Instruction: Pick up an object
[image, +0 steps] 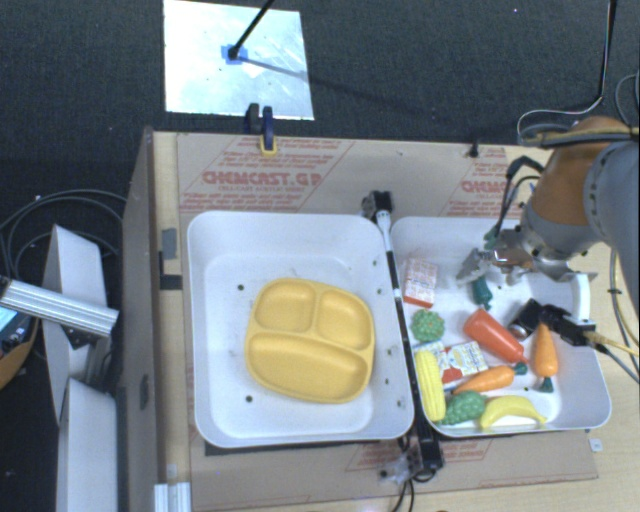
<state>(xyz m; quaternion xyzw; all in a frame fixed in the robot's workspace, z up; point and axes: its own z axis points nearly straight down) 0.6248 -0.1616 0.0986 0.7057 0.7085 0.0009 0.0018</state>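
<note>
My gripper (484, 272) hangs low over the back part of the right bin (598, 400), with the grey arm and its orange band coming in from the right. A small dark teal piece (483, 291) sits right under it; whether it is held is unclear. Toy foods fill the bin in front of it. A red pepper-like piece (493, 335) and an orange carrot (545, 351) lie nearest. Farther forward are a second carrot (487, 380), a banana (510, 410), a corn cob (429, 382) and two broccoli heads (428, 325) (464, 407).
A small white and red carton (420, 282) lies at the right bin's left side, and a printed packet (463, 357) in its middle. The left bin (215, 300) holds a yellow divided plate (310, 340). A ridge (396, 300) separates the bins.
</note>
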